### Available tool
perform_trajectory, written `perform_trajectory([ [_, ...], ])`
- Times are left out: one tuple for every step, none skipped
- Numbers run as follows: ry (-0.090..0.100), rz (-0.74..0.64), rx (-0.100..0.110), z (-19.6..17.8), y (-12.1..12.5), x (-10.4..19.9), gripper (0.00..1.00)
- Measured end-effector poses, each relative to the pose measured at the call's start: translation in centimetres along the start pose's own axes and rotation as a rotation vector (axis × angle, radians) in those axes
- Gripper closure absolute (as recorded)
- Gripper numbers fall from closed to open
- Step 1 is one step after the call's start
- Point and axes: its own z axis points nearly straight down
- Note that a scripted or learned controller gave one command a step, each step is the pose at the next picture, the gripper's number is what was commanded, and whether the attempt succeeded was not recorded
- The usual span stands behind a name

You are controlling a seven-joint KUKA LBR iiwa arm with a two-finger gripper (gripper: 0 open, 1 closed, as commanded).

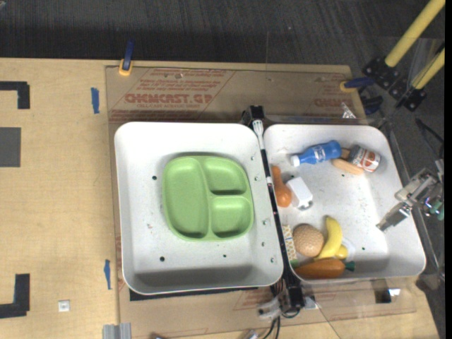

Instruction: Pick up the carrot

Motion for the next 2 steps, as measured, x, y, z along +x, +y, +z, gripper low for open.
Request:
perform_trajectory([
  [-0.009, 0.001, -0.005, -1.1, 0.2, -0.2, 1.0],
  [-0.001, -0.151, -0.002, 11.7, 1.9, -2.8, 1.0],
])
